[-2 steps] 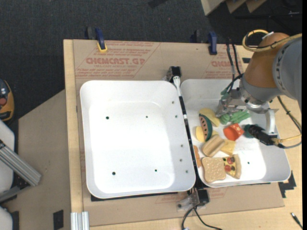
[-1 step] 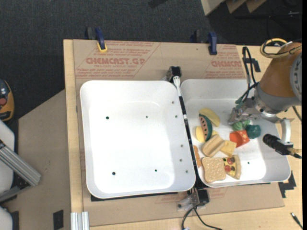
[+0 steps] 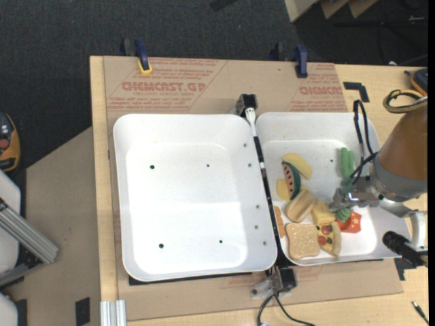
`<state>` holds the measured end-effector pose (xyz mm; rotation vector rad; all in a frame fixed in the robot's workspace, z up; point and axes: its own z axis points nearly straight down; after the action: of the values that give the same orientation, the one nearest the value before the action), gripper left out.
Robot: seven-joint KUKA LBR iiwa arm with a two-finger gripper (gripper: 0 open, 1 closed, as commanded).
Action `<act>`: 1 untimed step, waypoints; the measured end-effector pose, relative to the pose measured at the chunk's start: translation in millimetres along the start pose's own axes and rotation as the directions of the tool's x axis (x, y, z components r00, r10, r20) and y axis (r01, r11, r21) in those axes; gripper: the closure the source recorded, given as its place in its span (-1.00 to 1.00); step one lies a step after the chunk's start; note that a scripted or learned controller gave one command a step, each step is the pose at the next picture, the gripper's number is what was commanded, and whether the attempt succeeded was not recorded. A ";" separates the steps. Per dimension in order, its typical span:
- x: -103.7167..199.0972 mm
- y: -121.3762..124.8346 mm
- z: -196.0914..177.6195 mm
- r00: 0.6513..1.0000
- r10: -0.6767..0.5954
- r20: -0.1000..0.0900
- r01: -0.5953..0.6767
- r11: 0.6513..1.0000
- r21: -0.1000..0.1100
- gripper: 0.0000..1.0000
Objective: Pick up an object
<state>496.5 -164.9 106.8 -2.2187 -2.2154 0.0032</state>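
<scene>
The right bin (image 3: 272, 129) holds several toy foods. A yellow banana (image 3: 298, 164) and a watermelon slice (image 3: 290, 179) lie near its middle. Below them sit a bread roll (image 3: 300, 206), a slice of toast (image 3: 303, 240), a pizza slice (image 3: 329, 237) and a yellow cheese piece (image 3: 322, 215). A green vegetable (image 3: 347, 163) lies near the right wall, and a red piece (image 3: 350, 223) lies lower right. My gripper (image 3: 344, 200) reaches in from the right and hangs low over the red piece and the cheese.
The left bin (image 3: 183, 195) is a shallow white tray beside the right one. Both rest on a brown board (image 3: 170, 83) held by blue clamps. A black cable (image 3: 358, 124) loops over the right bin's far corner.
</scene>
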 end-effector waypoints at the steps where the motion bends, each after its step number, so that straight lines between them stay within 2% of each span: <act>1: -30.8 -16.4 -69.0 1.000 -0.001 0.004 0.001 1.000 -0.006 1.00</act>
<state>480.5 -195.9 175.8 -2.2234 -2.2213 0.0009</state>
